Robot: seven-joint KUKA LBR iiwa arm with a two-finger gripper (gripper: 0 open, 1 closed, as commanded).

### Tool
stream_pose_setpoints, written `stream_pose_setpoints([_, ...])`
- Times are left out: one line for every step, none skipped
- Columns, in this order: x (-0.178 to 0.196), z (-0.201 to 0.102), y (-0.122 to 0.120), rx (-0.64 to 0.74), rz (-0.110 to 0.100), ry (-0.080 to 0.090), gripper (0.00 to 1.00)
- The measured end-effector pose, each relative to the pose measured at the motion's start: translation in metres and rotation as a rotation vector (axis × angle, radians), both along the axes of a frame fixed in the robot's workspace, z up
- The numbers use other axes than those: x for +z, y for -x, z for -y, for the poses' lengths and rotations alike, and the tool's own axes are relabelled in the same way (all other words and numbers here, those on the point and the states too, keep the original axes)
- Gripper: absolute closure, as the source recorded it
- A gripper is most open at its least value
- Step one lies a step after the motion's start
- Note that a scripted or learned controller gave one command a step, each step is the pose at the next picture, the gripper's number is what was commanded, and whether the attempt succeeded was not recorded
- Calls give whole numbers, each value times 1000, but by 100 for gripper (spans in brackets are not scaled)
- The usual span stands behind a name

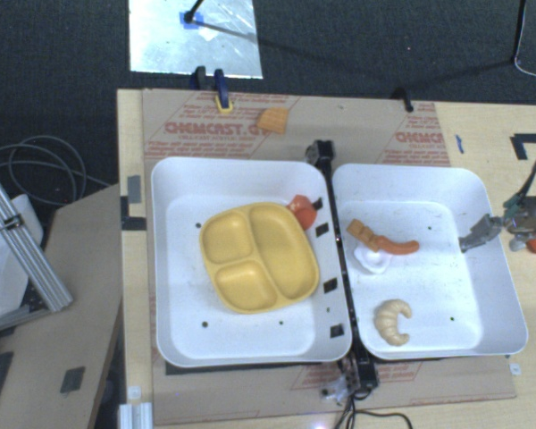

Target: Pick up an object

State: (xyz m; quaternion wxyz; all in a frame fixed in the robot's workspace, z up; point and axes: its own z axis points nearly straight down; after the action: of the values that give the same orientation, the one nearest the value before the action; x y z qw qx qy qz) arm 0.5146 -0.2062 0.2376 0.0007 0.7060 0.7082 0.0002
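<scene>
The pincer hangs over the right rim of the right bin, holding nothing, and whether it stands apart or together I cannot tell. Likely targets lie loose and spaced on that bin's floor: a croissant near the front, a sausage beside a waffle stick. The yellow tray takes up most of the left bin, a poorer pick.
</scene>
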Motion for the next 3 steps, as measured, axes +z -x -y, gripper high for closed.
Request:
stream_pose_setpoints([-67,-69,29,4,-4,-4,0])
stream_pose_setpoints([-63,3,28,-4,2,2,0])
stream_pose_setpoints([-82,-1,28,-2,-1,-1,0])
